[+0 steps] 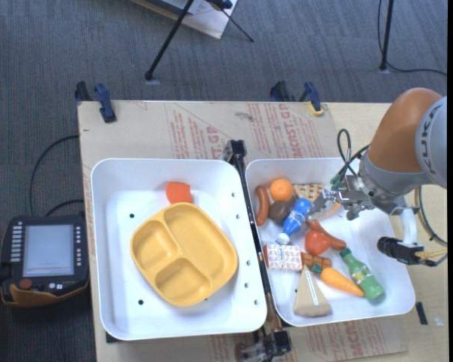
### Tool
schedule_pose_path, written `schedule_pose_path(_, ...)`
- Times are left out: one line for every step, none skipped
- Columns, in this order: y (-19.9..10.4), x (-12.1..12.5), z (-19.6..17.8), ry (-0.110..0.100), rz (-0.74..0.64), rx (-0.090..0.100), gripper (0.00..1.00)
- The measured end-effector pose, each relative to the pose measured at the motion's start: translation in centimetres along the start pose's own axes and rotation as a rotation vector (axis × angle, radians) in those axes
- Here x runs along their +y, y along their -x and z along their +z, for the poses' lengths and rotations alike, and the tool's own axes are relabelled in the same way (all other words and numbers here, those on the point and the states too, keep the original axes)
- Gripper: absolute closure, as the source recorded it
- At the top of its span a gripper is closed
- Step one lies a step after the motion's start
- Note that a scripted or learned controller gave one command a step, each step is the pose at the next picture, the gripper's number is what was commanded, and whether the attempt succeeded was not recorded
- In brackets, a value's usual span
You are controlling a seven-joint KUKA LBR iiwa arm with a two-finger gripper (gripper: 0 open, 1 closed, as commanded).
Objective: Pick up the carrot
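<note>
The carrot (341, 280) is seen near the front edge of the right bin (404, 296), between a green bottle (362, 275) and a pale wedge (311, 296); it is judged light, stiff and smooth, best taken across its thicker middle. The gripper (334, 199) is held over the bin's back half, well apart from it, and whether it is apart or together cannot be told.

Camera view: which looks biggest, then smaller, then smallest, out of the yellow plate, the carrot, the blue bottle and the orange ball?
1. yellow plate, by far the biggest
2. carrot and blue bottle look about alike, so I won't rank them
3. orange ball, smallest
</note>
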State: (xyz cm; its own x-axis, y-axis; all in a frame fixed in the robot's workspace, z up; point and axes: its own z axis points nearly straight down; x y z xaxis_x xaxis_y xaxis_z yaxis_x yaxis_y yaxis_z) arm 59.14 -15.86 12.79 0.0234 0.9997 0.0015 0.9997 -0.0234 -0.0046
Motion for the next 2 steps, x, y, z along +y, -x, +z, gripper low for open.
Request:
schedule_pose_path(0.4,-8.6,3.9,0.002,-0.051,0.002,0.00)
schedule_pose_path(-0.4,-11.2,3.9,0.013,-0.375,-0.005,0.00)
